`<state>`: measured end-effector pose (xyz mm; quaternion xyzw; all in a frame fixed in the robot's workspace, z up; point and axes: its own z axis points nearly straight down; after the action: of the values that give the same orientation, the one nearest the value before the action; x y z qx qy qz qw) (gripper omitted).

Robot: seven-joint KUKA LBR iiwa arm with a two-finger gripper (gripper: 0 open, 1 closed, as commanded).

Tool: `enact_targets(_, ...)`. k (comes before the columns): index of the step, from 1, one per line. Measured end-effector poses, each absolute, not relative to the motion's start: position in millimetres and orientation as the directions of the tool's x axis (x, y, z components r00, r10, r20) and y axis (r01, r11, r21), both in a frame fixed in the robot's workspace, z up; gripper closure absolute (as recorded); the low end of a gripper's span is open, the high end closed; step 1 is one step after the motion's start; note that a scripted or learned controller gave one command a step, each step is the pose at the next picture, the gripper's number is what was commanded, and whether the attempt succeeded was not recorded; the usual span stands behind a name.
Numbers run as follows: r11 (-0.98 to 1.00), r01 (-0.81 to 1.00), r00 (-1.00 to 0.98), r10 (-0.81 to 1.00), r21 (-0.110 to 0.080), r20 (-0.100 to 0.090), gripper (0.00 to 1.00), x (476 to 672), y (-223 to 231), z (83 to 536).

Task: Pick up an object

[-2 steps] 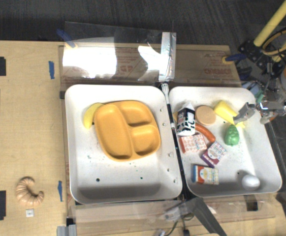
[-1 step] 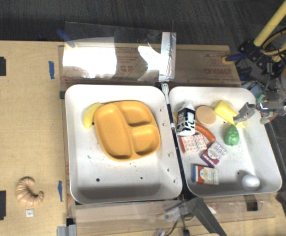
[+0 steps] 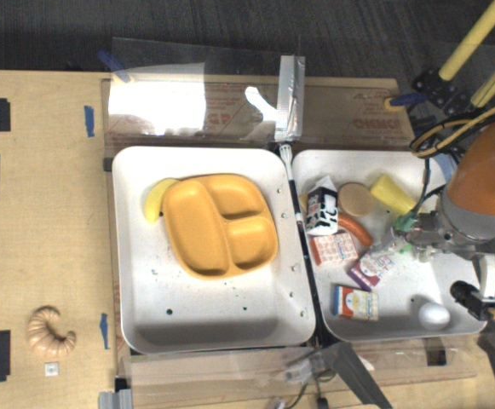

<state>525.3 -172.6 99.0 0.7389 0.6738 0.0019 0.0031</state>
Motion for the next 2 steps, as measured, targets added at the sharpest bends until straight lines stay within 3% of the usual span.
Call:
enact_targets(1,-0.043,0.999,0.043,0.999,0.014,-0.005,0.00,535.0,-158.3,92.6)
enact_targets(2,-0.204,0.979,0.204,0.979,0.007,0.000,0.00,607.0,-93.8,87.3)
